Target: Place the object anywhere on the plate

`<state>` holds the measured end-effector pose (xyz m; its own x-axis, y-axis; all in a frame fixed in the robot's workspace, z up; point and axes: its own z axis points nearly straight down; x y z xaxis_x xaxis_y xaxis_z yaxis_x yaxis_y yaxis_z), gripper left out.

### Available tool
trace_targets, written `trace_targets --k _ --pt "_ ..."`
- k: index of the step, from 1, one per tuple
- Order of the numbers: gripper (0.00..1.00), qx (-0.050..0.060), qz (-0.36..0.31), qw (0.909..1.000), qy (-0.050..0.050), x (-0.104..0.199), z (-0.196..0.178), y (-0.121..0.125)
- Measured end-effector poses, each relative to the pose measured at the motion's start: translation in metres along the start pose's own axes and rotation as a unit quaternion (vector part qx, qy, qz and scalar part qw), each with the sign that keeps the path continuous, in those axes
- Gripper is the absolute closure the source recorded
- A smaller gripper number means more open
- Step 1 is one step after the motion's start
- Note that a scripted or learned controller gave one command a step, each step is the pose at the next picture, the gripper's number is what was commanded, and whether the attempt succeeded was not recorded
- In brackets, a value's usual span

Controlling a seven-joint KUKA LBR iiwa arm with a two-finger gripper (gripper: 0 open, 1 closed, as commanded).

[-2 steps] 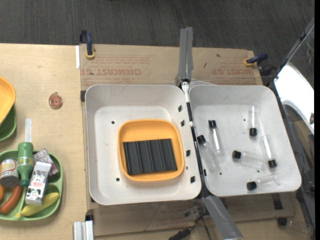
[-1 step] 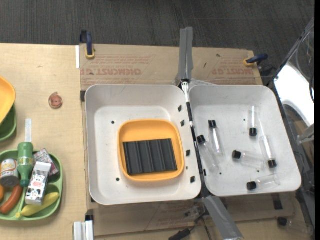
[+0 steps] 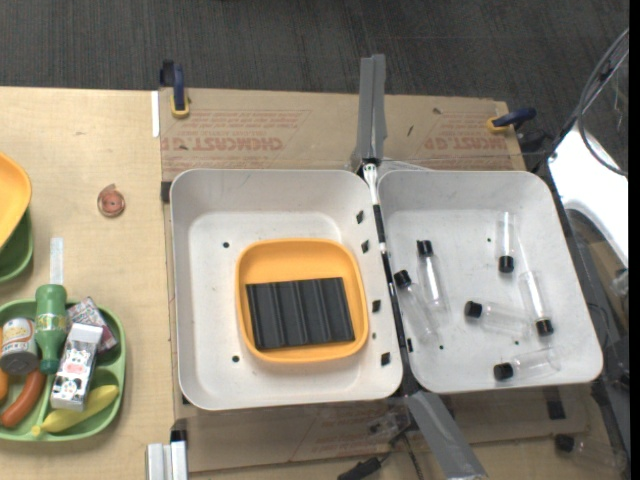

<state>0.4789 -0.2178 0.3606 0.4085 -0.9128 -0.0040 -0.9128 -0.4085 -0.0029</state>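
The task's things, clear plastic tubes with black caps, lie flat in the right white bin, six as far as I can count. Two near the bin's left wall have the long axis running far to near, with the caps at the far end. One by the far right corner also runs far to near, its cap at the near end. One at the centre lies left to right. One by the near edge points its cap to the left.

The left white bin carries a square orange plate with a dark ribbed insert, and bare floor all around it.

On the wooden bench, at the left edge, a green divided tray holds toy foods.
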Motion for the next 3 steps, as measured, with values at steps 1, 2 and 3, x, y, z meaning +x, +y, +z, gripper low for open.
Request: trace_targets --k 1,2,3 --pt "0.00 0.000 -0.145 0.9895 0.000 -0.004 -0.047 -0.002" --pt "0.00 0.000 -0.357 0.9341 -0.001 -0.013 0.056 -0.010" --pt "0.00 0.001 -0.459 0.8887 0.000 0.025 0.067 -0.059"
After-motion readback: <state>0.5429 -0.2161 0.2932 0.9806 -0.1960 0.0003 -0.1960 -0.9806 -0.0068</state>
